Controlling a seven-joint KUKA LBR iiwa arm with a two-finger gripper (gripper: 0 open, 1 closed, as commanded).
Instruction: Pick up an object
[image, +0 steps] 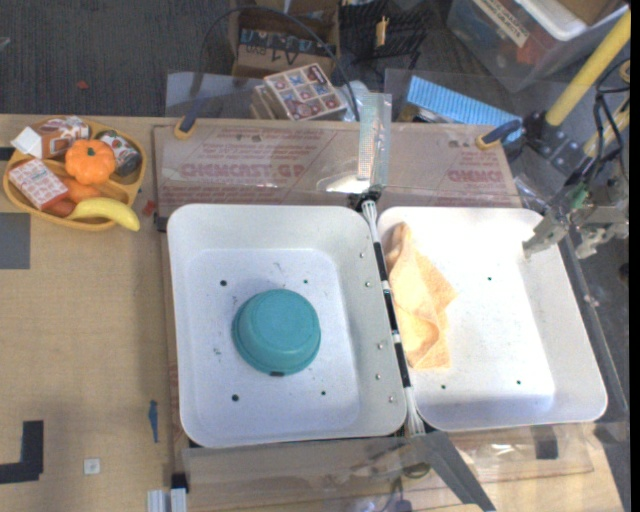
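A teal bowl (278, 331) lies upside down in the middle of the left white bin (200, 240). A crumpled yellow-orange cloth (418, 298) rests in the right white bin (520, 340), pressed against that bin's left wall. My gripper (545, 236) hangs over the upper right corner of the right bin, well away from the cloth and far from the bowl. Nothing is visibly held in it. The arm behind it is partly lost in the clutter at the right edge.
A yellow bowl of toy food (75, 178), with a banana and a small pumpkin, sits on the bench at the far left. Cardboard sheets (260, 165) lie behind both bins. Boxes and cables crowd the back.
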